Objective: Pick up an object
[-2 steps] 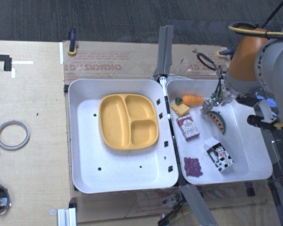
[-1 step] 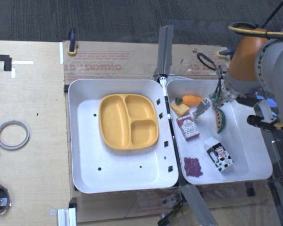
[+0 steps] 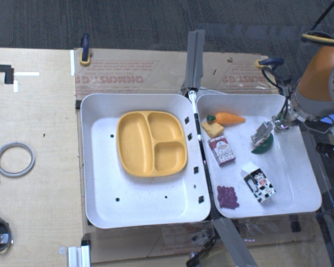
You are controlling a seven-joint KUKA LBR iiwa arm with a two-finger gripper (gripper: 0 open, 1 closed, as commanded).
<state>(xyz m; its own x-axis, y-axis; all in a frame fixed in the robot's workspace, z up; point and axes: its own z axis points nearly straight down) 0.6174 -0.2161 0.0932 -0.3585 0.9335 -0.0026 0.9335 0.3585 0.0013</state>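
Approach step: gripper (image 3: pixel 263 133) hangs low in the right bin (image 3: pixel 300 199); finger state cannot be told. A dark green object (image 3: pixel 265 144) lies directly beneath the fingertips. Next move requires closing on it

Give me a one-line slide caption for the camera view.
Tool poised over a green object in the right bin; yellow divided plate in the left bin.

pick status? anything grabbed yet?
Nothing lifted yet. The gripper is down in the right bin, right over the green item; a grasp can't be confirmed. Carrot, red box and carton lie untouched. Left: close and lift.
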